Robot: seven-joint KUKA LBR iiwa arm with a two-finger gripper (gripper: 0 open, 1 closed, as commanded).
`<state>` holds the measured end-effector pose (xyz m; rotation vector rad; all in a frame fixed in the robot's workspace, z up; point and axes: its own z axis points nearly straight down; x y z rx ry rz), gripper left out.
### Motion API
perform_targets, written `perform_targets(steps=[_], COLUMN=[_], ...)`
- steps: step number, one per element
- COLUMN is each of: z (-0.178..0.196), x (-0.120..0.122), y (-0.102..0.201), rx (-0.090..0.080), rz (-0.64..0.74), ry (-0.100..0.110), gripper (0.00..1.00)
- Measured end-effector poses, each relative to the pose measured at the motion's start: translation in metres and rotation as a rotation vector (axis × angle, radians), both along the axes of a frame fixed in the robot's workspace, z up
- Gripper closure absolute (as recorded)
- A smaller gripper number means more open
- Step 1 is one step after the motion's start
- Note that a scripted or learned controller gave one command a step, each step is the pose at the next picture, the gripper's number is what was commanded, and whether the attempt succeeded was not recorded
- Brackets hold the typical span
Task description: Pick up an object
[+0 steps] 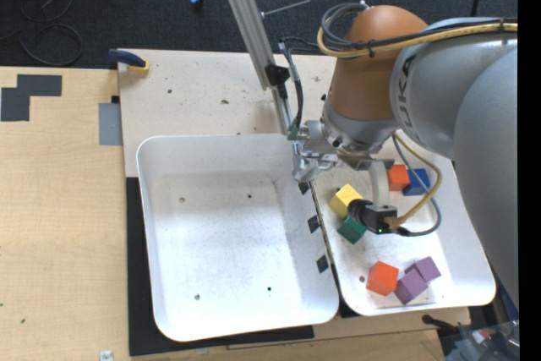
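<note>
1. The task names no particular object, so any block in the right bin [473,287] could serve. The nearest candidates are a yellow block [345,199] and a green block [351,229], close together beside the bin's left wall, about midway along it.
2. Further off, an orange block [382,277] and two purple blocks [417,279] cluster toward the bin's near edge. A second orange block [398,177] and a blue block [415,182] sit toward the far edge, partly hidden by the arm [439,89].
3. The gripper [306,165] hangs over the seam between the two bins, at the far end of the right bin's left wall. I cannot tell whether it is open or closed, and nothing visible sits in it.
4. The left bin [169,283] lies alongside, its right wall touching the right bin.
5. Risks, as I judge them:
   - The gripper is right at the shared walls, so a straight descent could strike a rim instead of reaching a block.
   - The yellow and green blocks are so close that closing on one may push the other aside or catch both badly.
   - Both lie near the wall, leaving little room on that side.
   - A loose cable [414,216] loops over the blocks and could snag or drag them.
</note>
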<state>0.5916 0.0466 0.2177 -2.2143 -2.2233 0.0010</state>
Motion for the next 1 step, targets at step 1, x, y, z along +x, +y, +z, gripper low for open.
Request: perform_targets(steps=[1], z=[-0.0027], x=[-0.0116], y=[0.0489], rx=[0.000], rz=[0.000], ry=[0.002], gripper=[1.00])
